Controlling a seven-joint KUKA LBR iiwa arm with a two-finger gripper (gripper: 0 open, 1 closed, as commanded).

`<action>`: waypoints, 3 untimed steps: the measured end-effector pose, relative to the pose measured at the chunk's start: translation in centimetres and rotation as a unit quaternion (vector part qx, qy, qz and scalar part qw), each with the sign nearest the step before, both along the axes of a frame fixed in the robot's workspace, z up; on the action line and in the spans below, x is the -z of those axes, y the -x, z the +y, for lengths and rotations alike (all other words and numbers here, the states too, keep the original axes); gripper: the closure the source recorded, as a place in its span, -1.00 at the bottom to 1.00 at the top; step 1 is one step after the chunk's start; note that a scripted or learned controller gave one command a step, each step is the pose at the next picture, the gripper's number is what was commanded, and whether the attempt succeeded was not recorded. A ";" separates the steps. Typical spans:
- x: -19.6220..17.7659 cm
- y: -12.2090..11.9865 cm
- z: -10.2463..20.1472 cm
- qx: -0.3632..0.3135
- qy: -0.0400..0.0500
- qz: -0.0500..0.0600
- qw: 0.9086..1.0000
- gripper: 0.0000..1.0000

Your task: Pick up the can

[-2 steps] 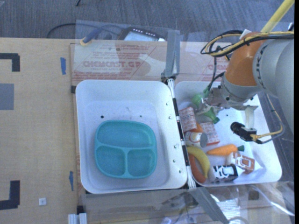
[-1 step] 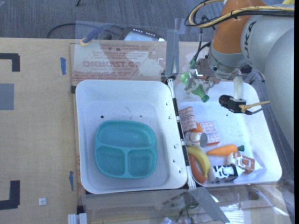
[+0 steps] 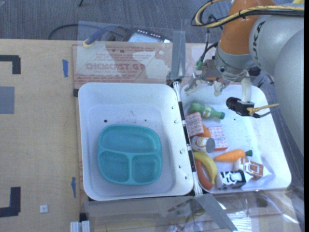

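Observation:
The can (image 3: 194,123), red and white with a label, lies on its side against the left wall of the right bin (image 3: 273,144). My gripper (image 3: 204,86) hangs over the far left corner of that bin, beyond the can and just past a green bottle (image 3: 205,111). Its two fingers are spread apart, open, with nothing between them. The can lies apart from the gripper, nearer the camera.
Around the can lie a pink box (image 3: 217,137), a small white bottle (image 3: 201,143), a carrot (image 3: 231,154), a banana (image 3: 206,165) and small cartons (image 3: 241,173). The left bin (image 3: 91,105) holds a teal divided plate (image 3: 129,154). A black fitting with a yellow cable (image 3: 239,105) hangs from the arm.

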State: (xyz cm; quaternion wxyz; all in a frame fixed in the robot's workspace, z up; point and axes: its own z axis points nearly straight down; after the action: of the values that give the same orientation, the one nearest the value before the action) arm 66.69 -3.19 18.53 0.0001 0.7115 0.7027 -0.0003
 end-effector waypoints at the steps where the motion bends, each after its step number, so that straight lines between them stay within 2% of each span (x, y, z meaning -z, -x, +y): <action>1: -1.5 0.0 -3.1 0.133 0.000 -0.001 0.991 -1.00; 2: 7.7 1.9 -6.8 0.243 0.000 0.000 0.970 -1.00; 3: 7.7 0.0 -6.3 0.260 0.000 0.000 0.966 -1.00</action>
State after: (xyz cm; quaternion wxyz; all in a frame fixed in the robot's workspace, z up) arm 66.66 -9.50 10.86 -0.0004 0.8697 0.4936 -0.0004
